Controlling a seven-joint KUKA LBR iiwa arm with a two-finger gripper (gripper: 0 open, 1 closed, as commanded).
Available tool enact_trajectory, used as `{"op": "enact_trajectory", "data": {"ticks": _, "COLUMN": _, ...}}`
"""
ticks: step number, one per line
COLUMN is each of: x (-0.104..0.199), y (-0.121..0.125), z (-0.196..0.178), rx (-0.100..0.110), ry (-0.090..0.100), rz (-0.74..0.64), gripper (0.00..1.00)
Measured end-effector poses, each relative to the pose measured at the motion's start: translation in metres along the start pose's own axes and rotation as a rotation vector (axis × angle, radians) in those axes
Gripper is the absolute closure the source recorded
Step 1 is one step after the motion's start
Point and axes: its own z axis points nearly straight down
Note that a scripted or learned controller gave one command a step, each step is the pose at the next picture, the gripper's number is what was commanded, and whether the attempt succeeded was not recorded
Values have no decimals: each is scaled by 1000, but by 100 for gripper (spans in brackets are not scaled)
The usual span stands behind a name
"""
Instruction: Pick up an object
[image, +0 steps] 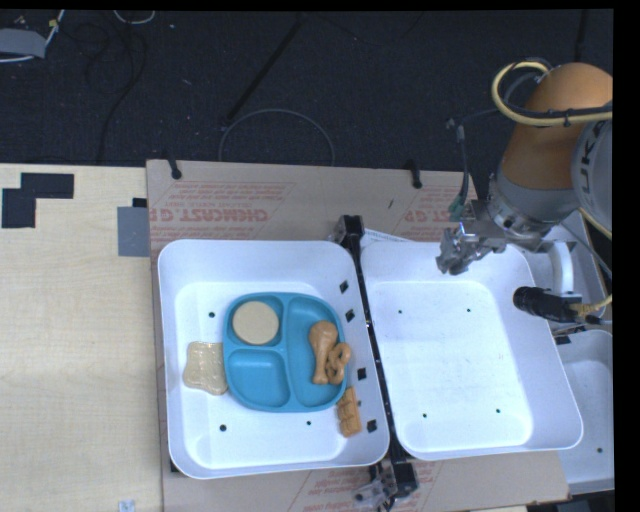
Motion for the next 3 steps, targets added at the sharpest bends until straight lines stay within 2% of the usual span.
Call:
{"op": "enact_trajectory", "data": {"ticks": 2, "x": 96, "y": -18, "z": 18, "rx": 0, "ry": 0, "rz": 0, "gripper": 100}}
{"op": "enact_trajectory", "data": {"ticks": 3, "x": 145, "y": -31, "z": 5, "rx": 0, "ry": 1, "rz": -2, "gripper": 100}}
